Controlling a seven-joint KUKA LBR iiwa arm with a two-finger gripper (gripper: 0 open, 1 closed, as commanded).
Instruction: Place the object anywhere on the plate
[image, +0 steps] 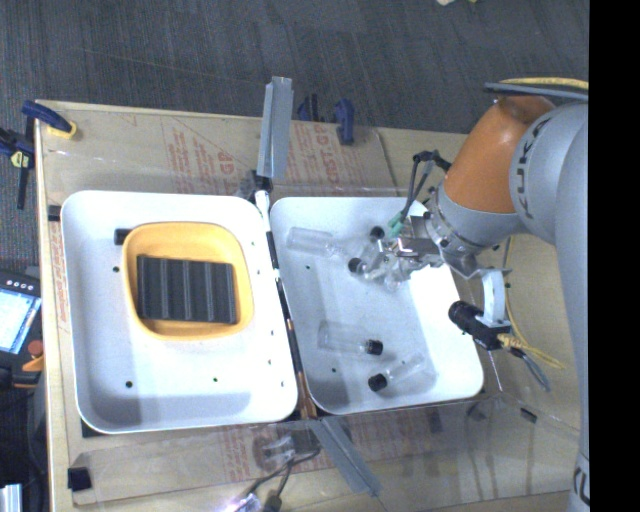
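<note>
A yellow plate (187, 275) with a dark ribbed centre lies in the left white bin (90, 370). Several clear vials with black caps lie in the right bin (450, 365): one at the back left (308, 240), one near the front (347, 340), and one at the front edge (395, 375). My gripper (392, 258) hangs low over the back right of that bin. Another clear vial (362, 264) lies right at its tip, black cap pointing left. Whether the vial is in the gripper or only beside it is unclear.
The grey arm with its orange band (490, 160) comes in over the right bin's right rim. A metal divider (275, 125) and blue clamps stand at the back of the bench. A small screen device (15, 320) sits at the far left.
</note>
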